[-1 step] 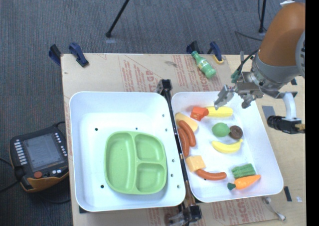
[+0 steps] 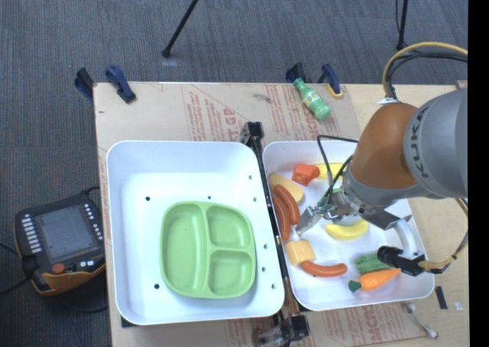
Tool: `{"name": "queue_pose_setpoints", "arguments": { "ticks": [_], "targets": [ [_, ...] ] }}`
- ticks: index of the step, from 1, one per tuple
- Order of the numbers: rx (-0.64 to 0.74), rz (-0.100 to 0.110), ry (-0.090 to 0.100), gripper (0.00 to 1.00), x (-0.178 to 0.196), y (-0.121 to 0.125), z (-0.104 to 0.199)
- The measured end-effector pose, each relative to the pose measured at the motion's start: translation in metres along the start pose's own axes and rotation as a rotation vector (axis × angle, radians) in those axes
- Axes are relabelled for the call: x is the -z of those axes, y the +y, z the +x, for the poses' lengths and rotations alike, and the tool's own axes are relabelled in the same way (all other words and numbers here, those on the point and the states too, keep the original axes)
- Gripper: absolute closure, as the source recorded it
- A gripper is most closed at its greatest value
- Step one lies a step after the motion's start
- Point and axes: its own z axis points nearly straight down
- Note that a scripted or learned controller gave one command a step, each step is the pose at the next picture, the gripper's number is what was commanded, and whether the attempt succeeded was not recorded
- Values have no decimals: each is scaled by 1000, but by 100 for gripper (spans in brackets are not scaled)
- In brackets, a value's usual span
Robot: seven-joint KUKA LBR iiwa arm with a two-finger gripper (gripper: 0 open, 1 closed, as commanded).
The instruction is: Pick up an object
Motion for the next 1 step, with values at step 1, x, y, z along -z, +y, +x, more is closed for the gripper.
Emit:
{"name": "queue_pose_setpoints", "arguments": {
  "ticks": [1],
  "targets": [
    [-45, -5, -2, 0, 102, 65, 43]
  ]
}}
